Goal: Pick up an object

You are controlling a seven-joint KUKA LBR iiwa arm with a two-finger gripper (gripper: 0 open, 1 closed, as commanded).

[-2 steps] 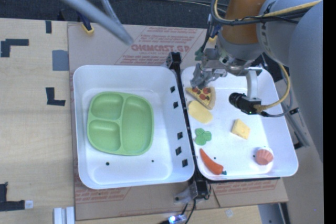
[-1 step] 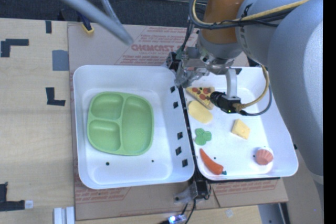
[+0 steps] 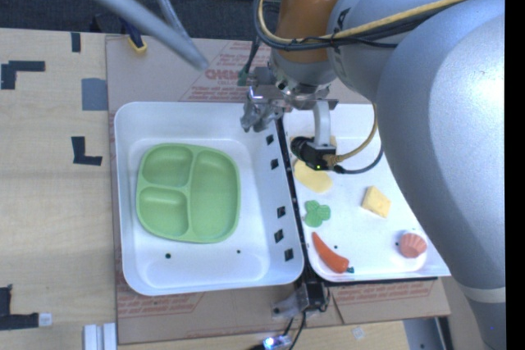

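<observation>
Carrot [image 3: 330,256] lies by near rim of right bin [image 3: 385,275]; wedge [image 3: 376,202] apart.

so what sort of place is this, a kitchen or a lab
Most likely a robotics lab bench, not a kitchen: a grey robot arm reaches over two white bins holding a toy-like carrot and a green divided plate.
</observation>
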